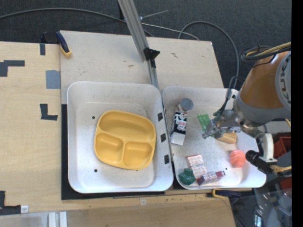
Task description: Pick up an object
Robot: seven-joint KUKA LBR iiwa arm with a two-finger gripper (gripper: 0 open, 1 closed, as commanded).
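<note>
The right bin (199, 90) holds several objects. My gripper (213, 130) hangs low over the bin's middle, reaching in from the right. Just left of it lies a green piece (203, 122), and a tan block (229, 137) touches its right side. A black-and-white carton (179, 123) with a grey cap (186, 104) lies further left. Toward the front sit an orange-pink ball (237, 158), a small pink box (195, 163), a dark green item (186, 176) and a dark red tube (210, 176). Nothing is visibly lifted.
The left bin (80, 126) carries a yellow divided plate (125, 139). A slanted metal pole (135, 22) crosses the bench behind the bins. A blue and yellow clamp (63, 42) lies at the back left. Cables run over the dark floor at the back right.
</note>
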